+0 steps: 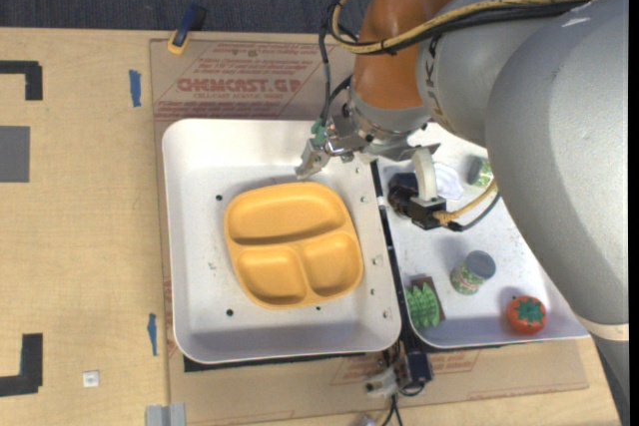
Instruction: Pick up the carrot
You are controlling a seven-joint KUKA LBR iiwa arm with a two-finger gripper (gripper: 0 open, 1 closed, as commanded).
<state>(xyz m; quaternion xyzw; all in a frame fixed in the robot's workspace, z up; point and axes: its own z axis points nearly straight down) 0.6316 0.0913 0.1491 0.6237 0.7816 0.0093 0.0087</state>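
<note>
Item: carrot [526, 312]. Taken to be the orange-red piece with a green top, lying in the right bin [499, 232], well to the right of the yellow divided plate [295, 244] and slightly nearer the camera than it. The piece is too small to confirm, so the identification is a judgement. Item: gripper [312, 158]. It hangs at the far rim of the plate, over the left bin [195, 214], well apart from the carrot, with the divider between the bins lying in the way. State of the claw: cannot tell, as its working end is small here and crowded by wrist hardware; nothing can be made out in its grasp, and whether it touches the plate or the bin floor is also unclear. Other entries, all right of the plate: green studded block [424, 302], just past the divider; small grey-topped can [471, 272], between that block and the carrot. Step in hand: the approach is not yet made and the carrot is ungrasped. Next move calls for travel rightward from the plate across the divider to a point above the carrot, the claw spread to suit, then a descent that stays clear of the can.
</note>
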